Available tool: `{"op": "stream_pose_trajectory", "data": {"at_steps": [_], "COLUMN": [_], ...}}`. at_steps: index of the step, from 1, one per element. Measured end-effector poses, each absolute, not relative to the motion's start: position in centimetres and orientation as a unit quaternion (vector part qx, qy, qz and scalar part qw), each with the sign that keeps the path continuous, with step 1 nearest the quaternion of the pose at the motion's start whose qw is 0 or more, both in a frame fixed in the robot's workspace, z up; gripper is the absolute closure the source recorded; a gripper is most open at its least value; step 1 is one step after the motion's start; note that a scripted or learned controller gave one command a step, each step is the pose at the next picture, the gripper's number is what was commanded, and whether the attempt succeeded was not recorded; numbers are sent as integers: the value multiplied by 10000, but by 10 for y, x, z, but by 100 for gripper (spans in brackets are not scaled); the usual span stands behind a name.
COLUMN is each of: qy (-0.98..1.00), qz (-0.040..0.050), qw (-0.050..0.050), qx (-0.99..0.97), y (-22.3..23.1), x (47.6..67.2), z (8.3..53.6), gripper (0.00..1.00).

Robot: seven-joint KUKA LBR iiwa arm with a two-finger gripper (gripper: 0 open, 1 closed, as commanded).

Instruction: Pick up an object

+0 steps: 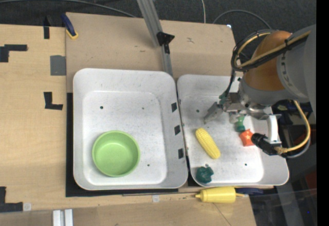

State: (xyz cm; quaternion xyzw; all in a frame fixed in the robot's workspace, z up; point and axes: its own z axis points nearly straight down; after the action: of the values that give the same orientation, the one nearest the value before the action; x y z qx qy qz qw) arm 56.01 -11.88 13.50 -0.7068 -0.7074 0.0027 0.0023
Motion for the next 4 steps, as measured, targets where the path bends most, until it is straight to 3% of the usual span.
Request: {"op": "stream_pose_trajectory", "data": {"at_steps": [1, 2, 4], "qy": [-7075, -7078, -7075], "qz": [6, 4, -9], "qw": [-5, 2, -18], "qx": [-7067, -7064, -7067], "y": [-119, -118, -121], "x": [560, 560, 559], "z": [88, 99, 204], "gripper": [0, 100, 100]}}
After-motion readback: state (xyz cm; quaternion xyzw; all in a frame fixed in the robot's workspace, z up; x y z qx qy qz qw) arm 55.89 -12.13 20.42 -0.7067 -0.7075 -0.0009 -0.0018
